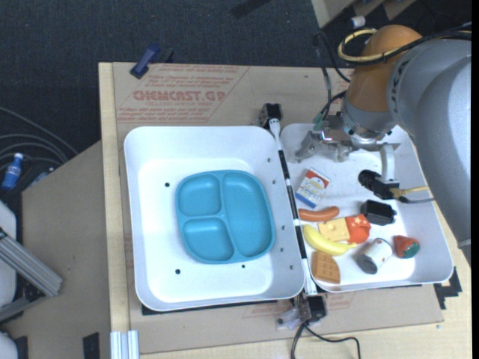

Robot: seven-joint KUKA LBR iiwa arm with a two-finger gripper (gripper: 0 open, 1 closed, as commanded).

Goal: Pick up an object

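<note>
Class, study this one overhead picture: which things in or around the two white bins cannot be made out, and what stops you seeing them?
1. Camera view: the far right corner of the right white bin, covered by the grey arm.
2. Camera view: the print on the small white, red and blue carton, too small to read.
3. Camera view: the small red and green toy, too blurred to identify.

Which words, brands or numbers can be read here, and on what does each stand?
"CHEMCAST GP": red print on the brown board.
Smaller red lines around it: too blurred to read.
Small carton in the right bin: print too small to read.
</note>
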